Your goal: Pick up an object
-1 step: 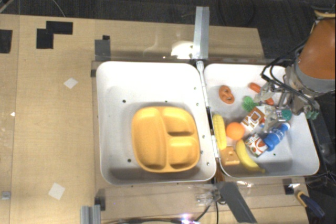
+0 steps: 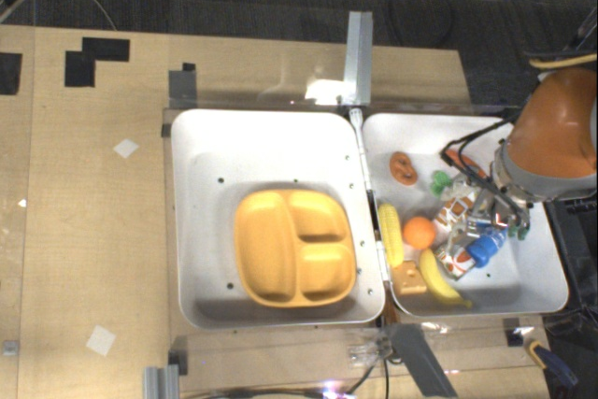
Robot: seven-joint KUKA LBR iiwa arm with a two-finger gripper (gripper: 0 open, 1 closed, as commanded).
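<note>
Camera view, landmark: the orange in the right bin is taken as the reference for every place below.

Camera view, left bin: a yellow divided tray is seen lying flat in it, well to the left of the orange, across the wall between the bins.

Camera view, fruit around the landmark: one banana is laid just left of the orange, along the dividing wall; a second banana is laid just below and right of it. A tan block, possibly a bread or cheese piece, is set just below the orange.

Camera view, small items: a brown pretzel-like piece is found above the orange, and a small green item above and to its right.

Camera view, arm: the gripper is lowered into the right bin, just right of the orange, over a cluster of a blue item and a white and red packet.

Camera view, tool state: it cannot be told whether the tool is spread or closed; it is lost among cables and clutter.

Camera view, task's thing: no single target can be named with certainty; the blue item and the packet are judged the likeliest, being nearest the tool.

Progress, done: the reach into the bin is judged made.

Progress, left: no item is seen lifted off the bin floor, so a secure grasp and the lift are judged not yet done.
</note>
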